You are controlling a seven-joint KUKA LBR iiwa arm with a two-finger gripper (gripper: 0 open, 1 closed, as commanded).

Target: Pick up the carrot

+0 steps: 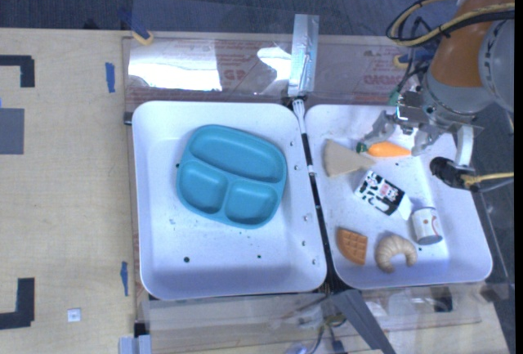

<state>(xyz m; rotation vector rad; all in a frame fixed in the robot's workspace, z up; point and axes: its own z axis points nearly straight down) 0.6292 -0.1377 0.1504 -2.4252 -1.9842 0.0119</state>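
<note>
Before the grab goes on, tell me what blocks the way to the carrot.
Nothing visible does. The gripper is right over the carrot in the right bin. The wedge of cheese lies just beside the carrot, not over it.

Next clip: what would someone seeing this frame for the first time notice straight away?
The big blue divided plate lying alone in the left bin draws the eye first. Next comes the right bin, where the arm's hand is down at the bright orange carrot near the far edge. Nearer the camera lie a croissant and a waffle.
</note>
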